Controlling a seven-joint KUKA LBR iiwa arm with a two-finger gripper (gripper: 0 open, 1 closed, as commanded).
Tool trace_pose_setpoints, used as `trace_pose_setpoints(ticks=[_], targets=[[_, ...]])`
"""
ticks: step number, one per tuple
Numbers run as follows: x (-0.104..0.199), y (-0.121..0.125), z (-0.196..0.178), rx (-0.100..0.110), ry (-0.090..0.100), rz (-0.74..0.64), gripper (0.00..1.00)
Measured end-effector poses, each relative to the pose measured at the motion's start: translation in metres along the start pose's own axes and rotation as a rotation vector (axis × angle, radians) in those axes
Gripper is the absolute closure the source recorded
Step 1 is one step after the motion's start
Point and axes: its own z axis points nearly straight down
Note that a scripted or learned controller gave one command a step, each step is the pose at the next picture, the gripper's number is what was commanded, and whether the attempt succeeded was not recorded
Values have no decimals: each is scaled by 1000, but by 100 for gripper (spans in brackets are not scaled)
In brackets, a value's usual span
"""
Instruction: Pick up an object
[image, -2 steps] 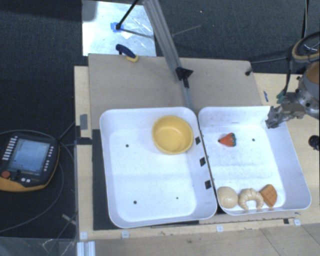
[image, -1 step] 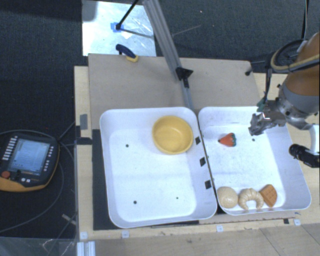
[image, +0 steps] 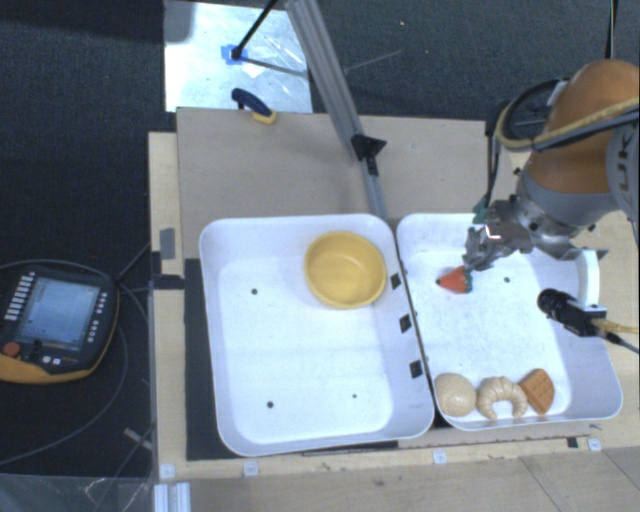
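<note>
- Target, by judgement: the red item (image: 454, 281), small, red with an orange tinge. It lies on the floor of the right bin (image: 500, 340), in the far half and close to the left wall that this bin shares with its neighbour.
- Claw (image: 476, 258): it stands just beside the red item, on the item's far-right side, low over the bin floor. You cannot tell whether the claw is apart or together, and nothing shows it clamped on anything. Contact with the item cannot be confirmed.
- Deciding relation: the item lies toward the near-left of the claw. Its long axis appears to run roughly across the bin, left wall to right wall, but it is too small to be sure.
- Room: the bin floor is bare around the item toward the near and right sides. The left wall is the close constraint, so a push that way would likely pin the item against it.
- Other contents of the right bin: a roll (image: 455, 394), a croissant (image: 502, 396) and a waffle piece (image: 538, 390) in a row along the near edge, well apart from the claw.
- Left bin (image: 300, 370): a yellow bowl (image: 345, 268) near its far-right corner, behind the shared walls.
- Desk (image: 280, 160): both bins sit side by side on it.
</note>
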Motion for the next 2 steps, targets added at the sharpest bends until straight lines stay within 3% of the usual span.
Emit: trace_pose_setpoints(ticks=[2], targets=[[114, -17, 20, 1, 0, -1, 100]])
